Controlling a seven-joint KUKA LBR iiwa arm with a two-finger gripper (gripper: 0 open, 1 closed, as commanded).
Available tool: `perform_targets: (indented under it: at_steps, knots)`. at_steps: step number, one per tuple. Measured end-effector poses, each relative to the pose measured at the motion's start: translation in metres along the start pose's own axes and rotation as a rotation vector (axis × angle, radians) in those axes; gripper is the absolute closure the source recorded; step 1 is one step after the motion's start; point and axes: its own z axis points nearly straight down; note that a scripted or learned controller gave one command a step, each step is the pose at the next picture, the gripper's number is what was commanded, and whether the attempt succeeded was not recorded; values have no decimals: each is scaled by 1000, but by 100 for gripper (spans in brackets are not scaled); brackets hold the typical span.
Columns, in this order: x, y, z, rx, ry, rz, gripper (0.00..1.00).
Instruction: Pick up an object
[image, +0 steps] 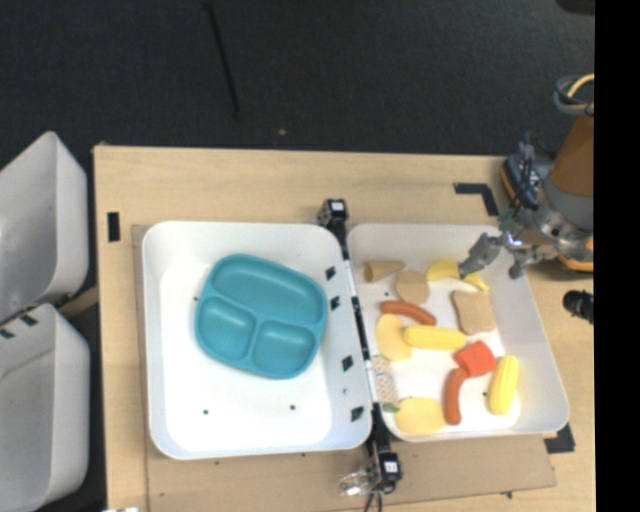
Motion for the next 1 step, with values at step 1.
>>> perform_targets:
  at_steps: [1]
  knots:
    - [0,3,-9,-14,-3,-2,0]
